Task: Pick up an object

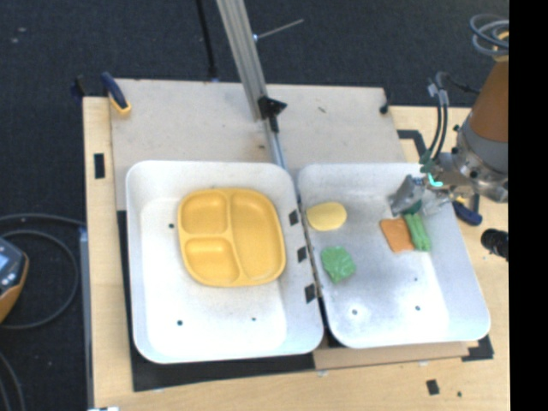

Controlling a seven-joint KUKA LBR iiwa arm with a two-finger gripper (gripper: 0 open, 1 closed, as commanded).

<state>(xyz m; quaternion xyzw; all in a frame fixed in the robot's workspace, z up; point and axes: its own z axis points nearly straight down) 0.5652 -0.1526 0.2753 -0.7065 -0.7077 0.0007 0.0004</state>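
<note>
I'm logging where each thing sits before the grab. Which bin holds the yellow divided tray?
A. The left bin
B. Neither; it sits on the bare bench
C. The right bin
A: the yellow divided tray lies inside the left bin, while the right bin holds the smaller items.

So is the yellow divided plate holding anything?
Empty: all three compartments of the yellow plate show bare yellow, in the left bin.
</note>
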